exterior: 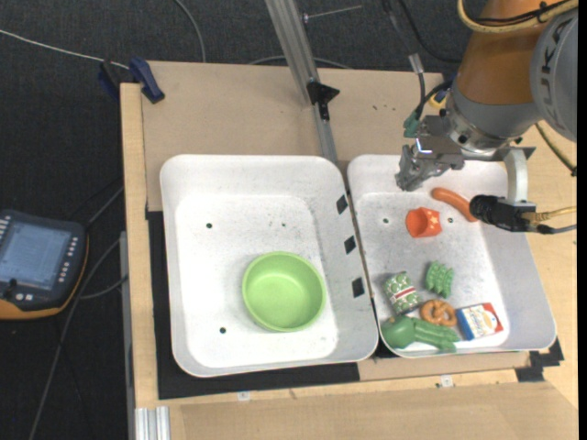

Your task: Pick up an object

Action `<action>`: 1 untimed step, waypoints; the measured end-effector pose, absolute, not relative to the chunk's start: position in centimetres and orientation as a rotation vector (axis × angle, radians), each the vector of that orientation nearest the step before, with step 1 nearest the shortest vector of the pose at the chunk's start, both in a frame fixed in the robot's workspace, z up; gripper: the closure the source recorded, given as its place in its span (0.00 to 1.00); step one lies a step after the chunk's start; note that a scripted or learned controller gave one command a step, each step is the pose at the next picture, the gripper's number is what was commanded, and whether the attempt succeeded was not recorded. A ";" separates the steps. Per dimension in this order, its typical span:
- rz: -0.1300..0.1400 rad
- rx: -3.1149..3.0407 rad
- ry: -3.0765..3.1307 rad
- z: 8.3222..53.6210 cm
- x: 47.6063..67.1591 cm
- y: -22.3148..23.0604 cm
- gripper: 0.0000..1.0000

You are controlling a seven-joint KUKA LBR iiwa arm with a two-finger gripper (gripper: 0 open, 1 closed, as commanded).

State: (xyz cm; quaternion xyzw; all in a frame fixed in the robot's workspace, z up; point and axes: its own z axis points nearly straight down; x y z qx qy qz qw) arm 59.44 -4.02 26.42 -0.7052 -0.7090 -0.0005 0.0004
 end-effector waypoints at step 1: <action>0.000 -2.216 -2.225 24.6 60.0 1.1 1.00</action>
